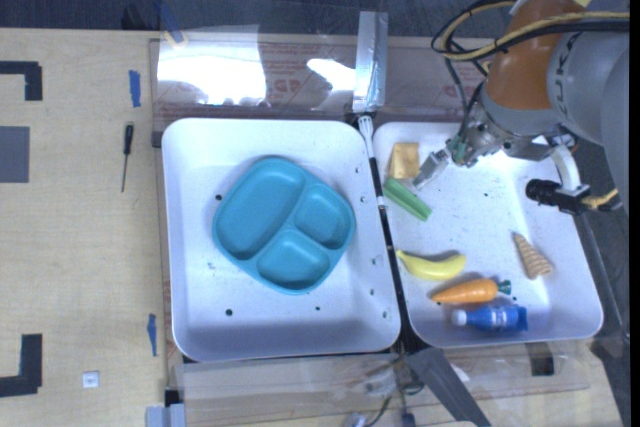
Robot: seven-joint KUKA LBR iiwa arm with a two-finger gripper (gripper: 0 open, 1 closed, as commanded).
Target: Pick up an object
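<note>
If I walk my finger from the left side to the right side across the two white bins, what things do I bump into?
Blue divided plate → green stick → banana → carrot → blue bottle → ice cream cone.

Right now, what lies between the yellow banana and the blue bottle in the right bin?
In the camera view, an orange carrot lies between the yellow banana and the blue bottle.

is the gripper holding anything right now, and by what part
Nothing is held. The gripper hangs in the right bin, its tips just above the green stick and beside the yellow block, with nothing between them.
</note>
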